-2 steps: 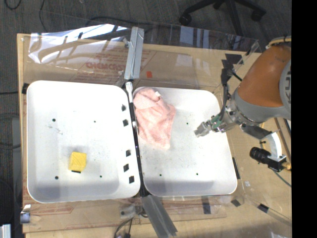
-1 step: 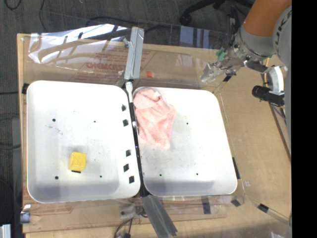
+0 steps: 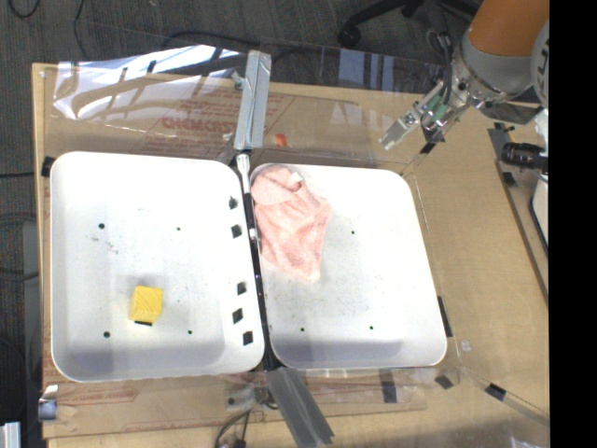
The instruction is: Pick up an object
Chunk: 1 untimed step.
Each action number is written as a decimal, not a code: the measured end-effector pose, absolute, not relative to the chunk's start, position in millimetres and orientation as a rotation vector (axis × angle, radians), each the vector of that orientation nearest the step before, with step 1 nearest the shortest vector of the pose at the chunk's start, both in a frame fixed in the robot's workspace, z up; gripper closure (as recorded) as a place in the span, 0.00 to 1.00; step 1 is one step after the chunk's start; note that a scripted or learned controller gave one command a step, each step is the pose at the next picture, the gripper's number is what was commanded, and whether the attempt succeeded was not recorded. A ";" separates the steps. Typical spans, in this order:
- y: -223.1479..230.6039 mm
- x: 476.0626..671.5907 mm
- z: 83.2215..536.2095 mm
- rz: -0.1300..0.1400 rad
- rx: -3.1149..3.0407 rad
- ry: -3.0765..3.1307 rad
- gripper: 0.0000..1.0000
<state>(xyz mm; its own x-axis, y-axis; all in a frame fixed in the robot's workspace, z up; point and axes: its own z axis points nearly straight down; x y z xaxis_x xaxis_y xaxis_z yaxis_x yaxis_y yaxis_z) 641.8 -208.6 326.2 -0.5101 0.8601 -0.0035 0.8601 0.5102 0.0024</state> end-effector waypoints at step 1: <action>-204.3 658.4 323.6 0.000 1.026 2.962 1.00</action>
